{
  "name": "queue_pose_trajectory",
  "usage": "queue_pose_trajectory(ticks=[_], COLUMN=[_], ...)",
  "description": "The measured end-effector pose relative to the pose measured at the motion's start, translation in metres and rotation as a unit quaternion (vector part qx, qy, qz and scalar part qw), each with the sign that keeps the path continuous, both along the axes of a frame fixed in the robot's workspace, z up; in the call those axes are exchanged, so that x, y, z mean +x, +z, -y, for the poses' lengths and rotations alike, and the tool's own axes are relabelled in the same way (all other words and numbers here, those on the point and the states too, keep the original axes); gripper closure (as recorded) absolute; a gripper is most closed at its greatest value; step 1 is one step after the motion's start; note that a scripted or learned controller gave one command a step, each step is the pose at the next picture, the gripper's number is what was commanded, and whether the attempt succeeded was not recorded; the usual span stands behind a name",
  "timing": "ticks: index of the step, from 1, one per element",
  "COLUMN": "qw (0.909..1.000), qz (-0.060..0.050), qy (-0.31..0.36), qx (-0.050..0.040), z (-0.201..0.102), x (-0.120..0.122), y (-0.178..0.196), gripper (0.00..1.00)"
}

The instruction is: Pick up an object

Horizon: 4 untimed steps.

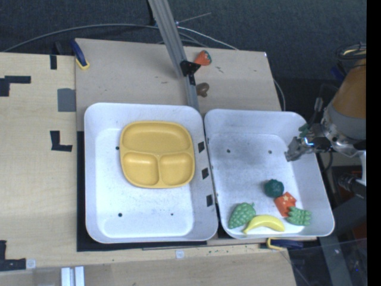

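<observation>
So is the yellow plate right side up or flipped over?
Right side up: the yellow plate in the left bin shows its three hollow compartments facing up.

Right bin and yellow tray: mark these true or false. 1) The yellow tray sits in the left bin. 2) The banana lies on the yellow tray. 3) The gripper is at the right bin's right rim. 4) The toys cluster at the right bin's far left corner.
1) True: the yellow tray sits in the left bin.
2) False: the banana lies in the right bin.
3) True: the gripper is there.
4) False: the toys cluster at its near right corner, beside the green grapes.
</observation>
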State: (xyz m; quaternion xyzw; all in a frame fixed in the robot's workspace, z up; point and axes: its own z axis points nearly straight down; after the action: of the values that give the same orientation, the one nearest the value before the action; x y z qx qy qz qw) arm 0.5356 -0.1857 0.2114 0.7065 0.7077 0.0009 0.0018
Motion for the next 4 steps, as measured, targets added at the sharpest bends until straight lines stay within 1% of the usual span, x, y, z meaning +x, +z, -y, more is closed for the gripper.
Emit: queue_pose_trajectory(ticks=[1, 2, 3, 4], qw=[1.0000, 1.0000, 1.0000, 1.0000], qz=[0.000, -0.002, -0.003, -0.002], qy=[0.000, 0.003, 0.002, 0.002], qx=[-0.0005, 0.0015, 0.0015, 0.0013], z=[0.008, -0.041, -0.093, -0.137], x=[-0.006, 0.021, 0.032, 0.045], y=[0.050, 0.052, 0.037, 0.040], gripper=[1.00, 1.00, 1.00, 1.00])
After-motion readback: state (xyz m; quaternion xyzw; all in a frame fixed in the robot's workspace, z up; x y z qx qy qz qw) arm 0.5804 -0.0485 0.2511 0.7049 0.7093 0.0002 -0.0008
